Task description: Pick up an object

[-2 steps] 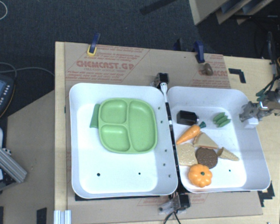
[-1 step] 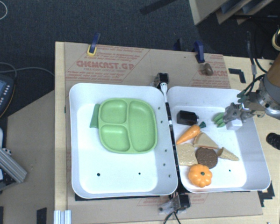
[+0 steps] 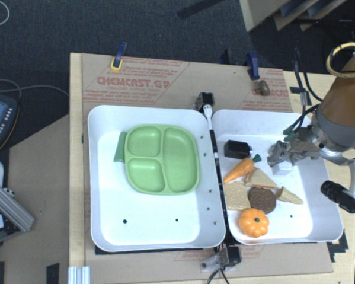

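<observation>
two white bins side by side. left bin (image 3: pixel 105 164): green divided plate (image 3: pixel 162 158) at centre. right bin (image 3: pixel 316 217): black block (image 3: pixel 237 149) at 10 o'clock, carrot (image 3: pixel 240 169) beside it, brown disc (image 3: pixel 261 200) and orange pumpkin (image 3: pixel 253 222) toward 7 o'clock. gripper (image 3: pixel 281 159) hangs at 1 o'clock.

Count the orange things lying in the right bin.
2: the long orange toy carrot near the bin's middle, and the round orange toy pumpkin by the near rim. Others may hide under the gripper.
</observation>
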Robot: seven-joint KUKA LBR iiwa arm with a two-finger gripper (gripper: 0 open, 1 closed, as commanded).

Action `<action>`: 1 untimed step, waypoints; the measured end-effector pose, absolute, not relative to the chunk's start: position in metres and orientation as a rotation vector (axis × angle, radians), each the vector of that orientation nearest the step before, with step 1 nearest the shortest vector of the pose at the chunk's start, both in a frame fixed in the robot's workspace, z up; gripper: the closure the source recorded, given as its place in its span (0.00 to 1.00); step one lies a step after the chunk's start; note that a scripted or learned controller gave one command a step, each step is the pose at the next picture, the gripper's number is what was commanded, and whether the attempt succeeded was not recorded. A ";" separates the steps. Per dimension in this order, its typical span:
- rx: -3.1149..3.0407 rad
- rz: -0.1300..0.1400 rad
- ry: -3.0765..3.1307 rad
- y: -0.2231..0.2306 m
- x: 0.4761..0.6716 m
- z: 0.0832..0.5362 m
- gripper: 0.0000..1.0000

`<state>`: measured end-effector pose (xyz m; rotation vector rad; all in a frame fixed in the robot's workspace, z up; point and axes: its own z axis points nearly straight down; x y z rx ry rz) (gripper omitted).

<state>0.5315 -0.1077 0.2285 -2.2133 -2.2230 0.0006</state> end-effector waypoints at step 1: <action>-2.213 0.002 -2.223 -0.052 0.507 0.227 1.00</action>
